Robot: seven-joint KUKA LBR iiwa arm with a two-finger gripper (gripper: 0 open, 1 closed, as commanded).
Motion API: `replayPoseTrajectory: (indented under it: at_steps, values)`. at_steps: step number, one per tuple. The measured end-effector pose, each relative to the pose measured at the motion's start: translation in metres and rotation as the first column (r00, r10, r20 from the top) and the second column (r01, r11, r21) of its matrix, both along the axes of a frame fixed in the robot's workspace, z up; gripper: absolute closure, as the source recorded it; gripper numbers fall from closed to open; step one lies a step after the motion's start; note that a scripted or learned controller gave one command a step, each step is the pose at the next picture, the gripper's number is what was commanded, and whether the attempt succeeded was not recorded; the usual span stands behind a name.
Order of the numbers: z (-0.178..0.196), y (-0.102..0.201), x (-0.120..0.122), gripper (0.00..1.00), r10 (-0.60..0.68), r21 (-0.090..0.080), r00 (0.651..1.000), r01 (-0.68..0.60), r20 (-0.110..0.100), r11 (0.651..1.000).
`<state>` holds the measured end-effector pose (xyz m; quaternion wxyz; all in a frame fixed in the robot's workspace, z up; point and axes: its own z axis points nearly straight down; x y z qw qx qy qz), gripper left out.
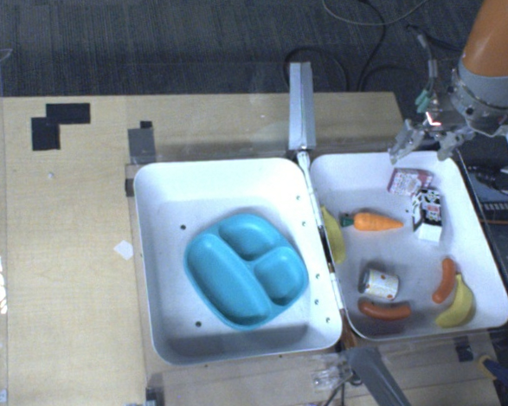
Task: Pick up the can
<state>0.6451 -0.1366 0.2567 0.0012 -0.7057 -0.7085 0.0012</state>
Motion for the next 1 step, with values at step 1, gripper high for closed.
replayPoseTrajectory:
  at_steps: [1]
  values:
    - [-0.1017,0.0045,-0.0526,0.00,-0.205,0.000,0.979,0.205,-0.002,0.979]
